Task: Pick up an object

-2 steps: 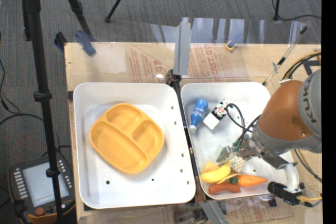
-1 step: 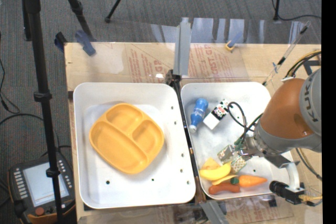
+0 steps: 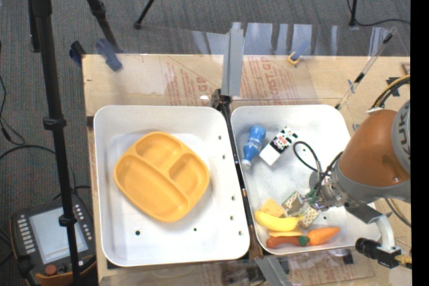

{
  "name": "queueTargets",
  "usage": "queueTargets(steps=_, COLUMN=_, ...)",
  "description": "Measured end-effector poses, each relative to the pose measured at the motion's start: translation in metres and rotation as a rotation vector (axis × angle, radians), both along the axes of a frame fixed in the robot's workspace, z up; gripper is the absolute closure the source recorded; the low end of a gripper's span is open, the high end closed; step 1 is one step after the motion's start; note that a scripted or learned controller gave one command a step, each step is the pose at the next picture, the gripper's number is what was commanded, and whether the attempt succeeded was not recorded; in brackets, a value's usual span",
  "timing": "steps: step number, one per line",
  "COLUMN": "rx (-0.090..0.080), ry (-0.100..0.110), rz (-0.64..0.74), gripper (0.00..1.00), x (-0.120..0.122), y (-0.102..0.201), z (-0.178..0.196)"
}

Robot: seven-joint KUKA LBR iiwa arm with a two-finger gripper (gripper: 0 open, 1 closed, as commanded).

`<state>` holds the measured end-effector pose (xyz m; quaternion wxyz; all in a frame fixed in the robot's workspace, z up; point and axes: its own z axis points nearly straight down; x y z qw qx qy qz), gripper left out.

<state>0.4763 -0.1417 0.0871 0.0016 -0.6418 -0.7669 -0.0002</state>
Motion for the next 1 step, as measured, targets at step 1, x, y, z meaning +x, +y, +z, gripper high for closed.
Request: queueTargets(steps=1, rx=-0.001, ry=0.001, rz=-0.062, gripper=1.0, x=0.0465, y=0.0763, z=0.0992)
